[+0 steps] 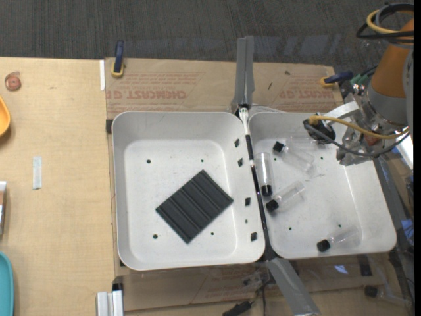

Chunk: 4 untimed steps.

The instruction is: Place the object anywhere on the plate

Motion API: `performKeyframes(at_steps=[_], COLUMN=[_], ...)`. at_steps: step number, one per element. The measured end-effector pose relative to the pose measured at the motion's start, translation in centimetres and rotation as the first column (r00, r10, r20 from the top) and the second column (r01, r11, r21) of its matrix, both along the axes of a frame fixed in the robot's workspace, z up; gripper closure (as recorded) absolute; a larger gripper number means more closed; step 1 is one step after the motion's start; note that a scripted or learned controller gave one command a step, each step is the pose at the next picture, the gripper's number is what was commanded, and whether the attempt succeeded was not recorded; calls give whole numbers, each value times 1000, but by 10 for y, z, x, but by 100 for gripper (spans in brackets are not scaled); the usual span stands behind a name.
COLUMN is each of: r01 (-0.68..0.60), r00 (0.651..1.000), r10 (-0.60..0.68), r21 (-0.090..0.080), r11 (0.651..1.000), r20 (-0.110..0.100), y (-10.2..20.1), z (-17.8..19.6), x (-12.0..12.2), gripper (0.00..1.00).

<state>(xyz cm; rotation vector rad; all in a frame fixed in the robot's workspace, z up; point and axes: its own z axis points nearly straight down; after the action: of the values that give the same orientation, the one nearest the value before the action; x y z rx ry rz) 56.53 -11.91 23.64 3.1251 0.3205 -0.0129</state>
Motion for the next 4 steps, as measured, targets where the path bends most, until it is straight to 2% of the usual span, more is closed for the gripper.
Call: performKeyframes(at_steps=[1, 2, 3, 4], r01=[-264, -600, -804, -971], r00=[965, 800, 595, 240], r10=[264, 600, 804, 971], r21=[0, 4, 2, 4], r11=[965, 800, 595, 240], r20=[4, 3, 6, 7], y=[56, 61, 32, 21], z=[38, 45, 46, 38], x=[29, -6, 1, -22], gripper=[100, 100, 100, 100])
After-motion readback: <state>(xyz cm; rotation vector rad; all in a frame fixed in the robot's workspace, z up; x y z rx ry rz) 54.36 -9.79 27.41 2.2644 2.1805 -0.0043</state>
